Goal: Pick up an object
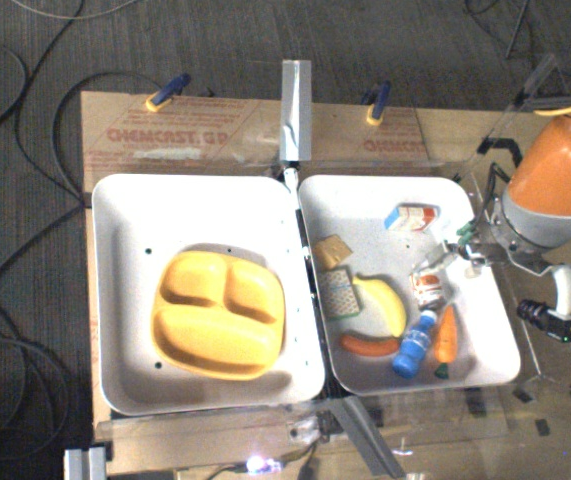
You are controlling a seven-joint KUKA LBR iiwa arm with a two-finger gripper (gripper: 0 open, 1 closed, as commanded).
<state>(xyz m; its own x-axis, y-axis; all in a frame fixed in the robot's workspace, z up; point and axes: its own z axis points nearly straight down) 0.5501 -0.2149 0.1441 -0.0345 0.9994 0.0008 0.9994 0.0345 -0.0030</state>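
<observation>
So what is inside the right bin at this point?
The right bin holds a banana, a carrot, a blue bottle, a sausage, a grey sponge, a tan block and a small carton. The gripper covers part of another item.

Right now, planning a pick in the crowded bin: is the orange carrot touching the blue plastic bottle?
Touching. The camera view shows the orange carrot lying against the blue plastic bottle, with no white bin floor between them.

Yellow tray [221,313], blue bottle [414,345], orange carrot [446,335], white bins [125,203].
</observation>
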